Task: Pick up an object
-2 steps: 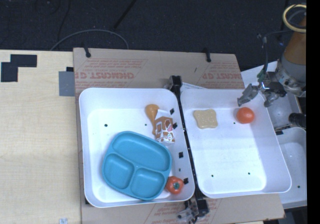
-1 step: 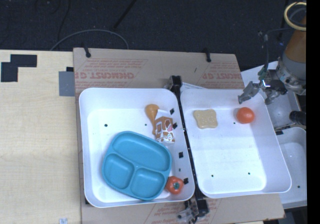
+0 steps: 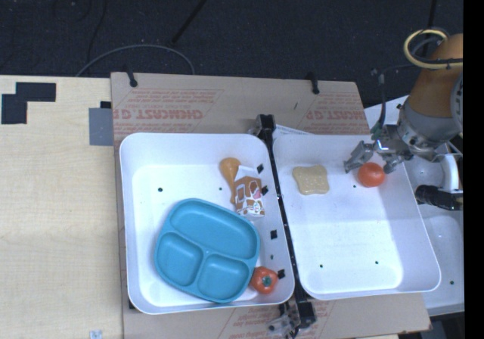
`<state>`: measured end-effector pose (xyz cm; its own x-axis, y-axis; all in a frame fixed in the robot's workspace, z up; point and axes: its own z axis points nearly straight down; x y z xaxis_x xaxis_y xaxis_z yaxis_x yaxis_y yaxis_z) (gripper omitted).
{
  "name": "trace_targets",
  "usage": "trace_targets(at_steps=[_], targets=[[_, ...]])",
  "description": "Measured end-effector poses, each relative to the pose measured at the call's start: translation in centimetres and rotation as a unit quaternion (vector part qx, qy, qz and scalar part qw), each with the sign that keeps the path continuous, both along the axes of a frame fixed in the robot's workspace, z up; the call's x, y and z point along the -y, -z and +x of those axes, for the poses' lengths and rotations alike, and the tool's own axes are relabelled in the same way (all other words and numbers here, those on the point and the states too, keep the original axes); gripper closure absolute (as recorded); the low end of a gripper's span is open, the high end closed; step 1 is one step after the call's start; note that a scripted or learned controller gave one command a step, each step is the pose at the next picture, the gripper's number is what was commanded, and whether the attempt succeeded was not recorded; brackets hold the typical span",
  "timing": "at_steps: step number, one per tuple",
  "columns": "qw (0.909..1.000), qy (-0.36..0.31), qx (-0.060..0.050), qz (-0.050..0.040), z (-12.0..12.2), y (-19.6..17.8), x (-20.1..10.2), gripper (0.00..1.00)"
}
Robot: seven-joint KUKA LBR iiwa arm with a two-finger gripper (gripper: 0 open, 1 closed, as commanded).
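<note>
I read mirrored "CHEMCAST GP" lettering on the brown cardboard sheet (image 3: 227, 107) under the bins. The two-finger metal gripper (image 3: 376, 157), spread wide, has the round red tomato (image 3: 370, 175) right below its fingertips, at the right white plastic bin's (image 3: 355, 269) far right edge

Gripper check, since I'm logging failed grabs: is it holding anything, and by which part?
Cannot be told. The gripper sits right at the red tomato in the right bin, but the view doesn't show the tomato between its fingers.
</note>
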<state>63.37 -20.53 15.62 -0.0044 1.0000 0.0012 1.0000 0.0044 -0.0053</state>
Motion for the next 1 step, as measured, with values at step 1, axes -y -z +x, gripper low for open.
trace_targets(at_steps=[1], targets=[[1.0, 0.002, 0.001, -0.0016, -0.33, 3.9, 0.25, 0.0]])
